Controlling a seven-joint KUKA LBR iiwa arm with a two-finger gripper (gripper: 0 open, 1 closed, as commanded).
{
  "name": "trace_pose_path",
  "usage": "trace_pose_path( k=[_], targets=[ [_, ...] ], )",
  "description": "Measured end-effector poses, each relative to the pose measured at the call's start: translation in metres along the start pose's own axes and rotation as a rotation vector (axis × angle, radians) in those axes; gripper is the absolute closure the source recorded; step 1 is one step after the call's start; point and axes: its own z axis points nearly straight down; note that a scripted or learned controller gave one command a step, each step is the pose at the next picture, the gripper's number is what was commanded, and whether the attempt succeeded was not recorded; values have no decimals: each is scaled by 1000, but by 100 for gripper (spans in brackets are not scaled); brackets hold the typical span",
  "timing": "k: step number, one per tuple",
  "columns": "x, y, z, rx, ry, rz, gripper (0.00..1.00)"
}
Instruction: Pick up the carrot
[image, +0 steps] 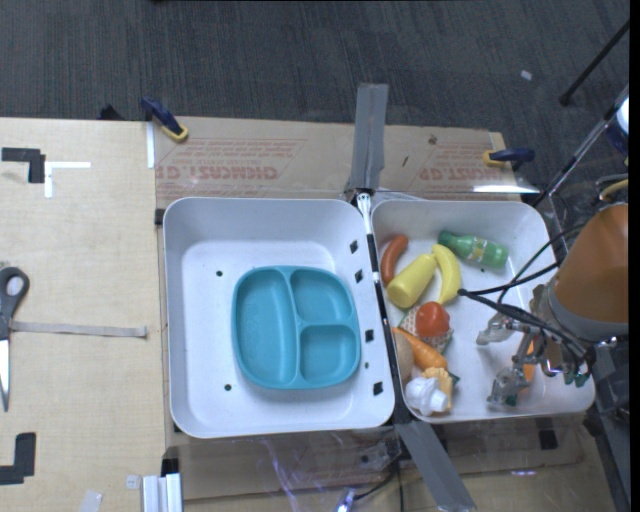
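The carrot (424, 350) is small and orange, lying slantwise near the left wall of the right bin (520, 215), just below a red tomato (432, 319) and above a white lumpy item (427, 391). My gripper (500, 361) hangs over the right part of that bin, well to the right of the carrot and apart from it. Its two silver fingers (494, 329) stand spread open, with nothing between them.
The right bin also holds a yellow bottle (410, 281), a banana (448, 272), a green bottle (473, 249) and a red sausage (393, 257). A teal divided plate (297, 327) lies in the left bin (190, 300). Scissors (9, 310) rest on the bench at far left.
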Motion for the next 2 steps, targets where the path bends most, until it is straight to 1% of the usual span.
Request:
trace_pose_path(
  k=[1, 2],
  targets=[
    [-3, 1, -10, 1, -7, -4, 100],
    [-3, 1, -10, 1, -7, -4, 0]
  ],
)
